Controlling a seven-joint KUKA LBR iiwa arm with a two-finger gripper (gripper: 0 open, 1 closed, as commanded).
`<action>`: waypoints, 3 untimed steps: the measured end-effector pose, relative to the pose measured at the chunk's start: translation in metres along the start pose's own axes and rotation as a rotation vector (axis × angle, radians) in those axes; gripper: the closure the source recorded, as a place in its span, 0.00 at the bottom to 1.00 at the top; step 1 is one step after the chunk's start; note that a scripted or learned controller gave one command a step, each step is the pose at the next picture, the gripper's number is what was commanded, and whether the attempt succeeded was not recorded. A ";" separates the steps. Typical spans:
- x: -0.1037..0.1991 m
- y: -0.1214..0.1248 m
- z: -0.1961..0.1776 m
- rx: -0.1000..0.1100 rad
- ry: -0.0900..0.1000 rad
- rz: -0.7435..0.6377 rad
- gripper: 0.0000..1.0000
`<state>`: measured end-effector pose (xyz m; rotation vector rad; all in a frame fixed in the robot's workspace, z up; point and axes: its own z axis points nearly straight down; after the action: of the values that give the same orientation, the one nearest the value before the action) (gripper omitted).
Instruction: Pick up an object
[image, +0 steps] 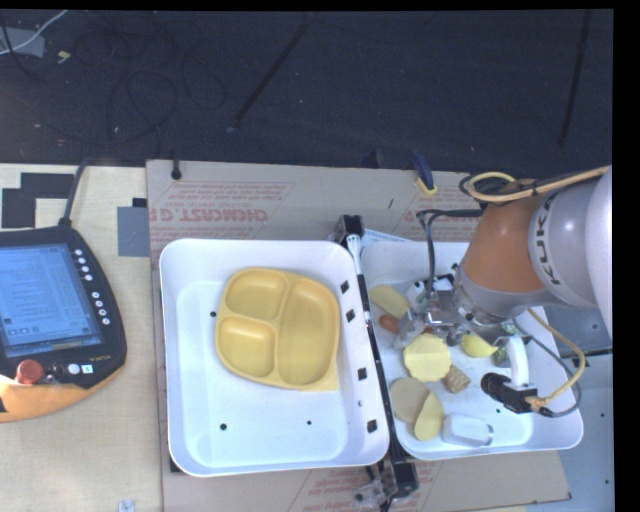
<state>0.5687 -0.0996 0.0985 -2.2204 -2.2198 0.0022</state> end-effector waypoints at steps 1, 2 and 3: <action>0.010 -0.073 0.009 -0.004 0.001 0.003 0.00; 0.012 -0.070 -0.002 -0.002 0.008 0.003 1.00; -0.031 -0.001 -0.090 -0.013 -0.006 -0.001 1.00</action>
<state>0.5682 -0.1304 0.1889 -2.2287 -2.2305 -0.0065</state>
